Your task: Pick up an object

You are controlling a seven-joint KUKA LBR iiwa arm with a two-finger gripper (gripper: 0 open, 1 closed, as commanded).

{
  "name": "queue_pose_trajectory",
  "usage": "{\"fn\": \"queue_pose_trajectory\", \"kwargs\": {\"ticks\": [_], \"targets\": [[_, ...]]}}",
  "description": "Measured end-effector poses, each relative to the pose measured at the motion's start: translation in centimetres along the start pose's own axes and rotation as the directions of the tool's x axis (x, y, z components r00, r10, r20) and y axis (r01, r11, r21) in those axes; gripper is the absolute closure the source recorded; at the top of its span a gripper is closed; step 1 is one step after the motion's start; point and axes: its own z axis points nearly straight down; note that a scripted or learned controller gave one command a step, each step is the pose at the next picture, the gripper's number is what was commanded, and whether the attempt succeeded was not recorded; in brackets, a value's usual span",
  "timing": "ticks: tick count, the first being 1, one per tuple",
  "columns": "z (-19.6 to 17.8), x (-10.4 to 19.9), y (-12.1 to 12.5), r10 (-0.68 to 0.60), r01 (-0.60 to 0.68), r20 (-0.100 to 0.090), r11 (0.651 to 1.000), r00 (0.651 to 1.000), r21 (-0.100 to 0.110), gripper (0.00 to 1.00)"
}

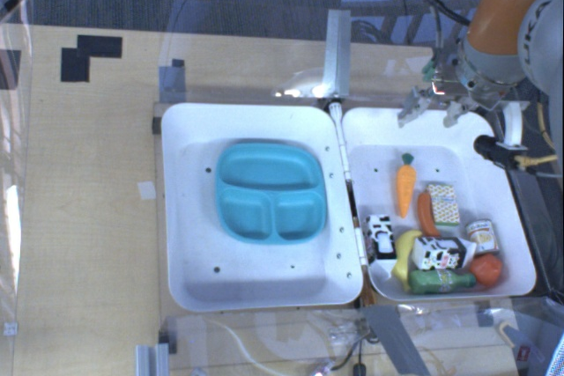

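The grey arm with its orange band [520, 0] runs off the frame's right and top edges. A yellow banana-shaped toy [405, 253] lies partly under a black-and-white cow-print carton [438, 254]. A green bottle [441, 281] overlaps a red tomato-like ball [489, 270]. Label print on the small patterned box [443, 203] and tin can [481, 234] is too small to read.

**No legible text**

No writing can be read. The small can [481, 234], the patterned box [443, 203] and the black-and-white carton [440, 254] in the right bin [379, 132] carry printed labels, all too small and blurred to decipher.
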Motion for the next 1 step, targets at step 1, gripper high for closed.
{"fn": "queue_pose_trajectory", "kwargs": {"ticks": [1], "targets": [[-7.89, -6.68, -1.92, 0.151, -0.151, 0.002, 0.989, 0.989, -0.003, 0.0]]}}
